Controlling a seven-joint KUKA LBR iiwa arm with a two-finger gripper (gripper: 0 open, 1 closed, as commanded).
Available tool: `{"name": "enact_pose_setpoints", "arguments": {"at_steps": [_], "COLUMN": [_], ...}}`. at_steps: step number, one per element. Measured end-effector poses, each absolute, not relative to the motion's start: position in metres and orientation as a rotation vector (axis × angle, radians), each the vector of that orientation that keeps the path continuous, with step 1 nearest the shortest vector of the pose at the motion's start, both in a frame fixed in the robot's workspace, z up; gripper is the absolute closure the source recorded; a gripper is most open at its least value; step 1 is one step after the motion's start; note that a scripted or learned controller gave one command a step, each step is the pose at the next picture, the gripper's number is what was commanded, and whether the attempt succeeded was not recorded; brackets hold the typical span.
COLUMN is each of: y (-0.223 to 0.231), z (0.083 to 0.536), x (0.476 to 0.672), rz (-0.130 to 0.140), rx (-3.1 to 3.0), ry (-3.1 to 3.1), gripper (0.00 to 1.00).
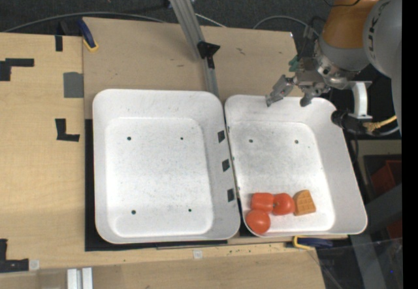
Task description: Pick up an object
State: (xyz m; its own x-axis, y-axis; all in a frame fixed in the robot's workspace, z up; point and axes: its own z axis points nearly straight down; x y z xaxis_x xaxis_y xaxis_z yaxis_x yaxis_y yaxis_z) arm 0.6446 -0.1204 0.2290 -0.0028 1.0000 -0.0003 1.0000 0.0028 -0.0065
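Observation:
Three small red tomato-like pieces (266,209) and a tan waffle-like piece (304,203) lie together at the near edge of the right bin (339,170). My gripper (287,96) hangs over the far rim of that bin, well away from the objects. Its two fingers are spread apart with nothing between them.
The left bin (157,163) sits beside the right one, joined by dark clips along the middle seam. A slanted grey metal post (189,19) rises behind the bins. Cables run along the bench's right side near the arm.

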Motion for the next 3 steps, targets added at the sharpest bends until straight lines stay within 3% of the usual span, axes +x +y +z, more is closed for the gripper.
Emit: {"name": "enact_pose_setpoints", "arguments": {"at_steps": [2,3], "y": [-0.114,-0.114], "z": [0.139,0.152], "x": [0.649,0.651], "rz": [0.008,0.004], "rx": [-2.215,-2.216], "ry": [-2.221,-2.226], "gripper": [0.00,1.00]}}
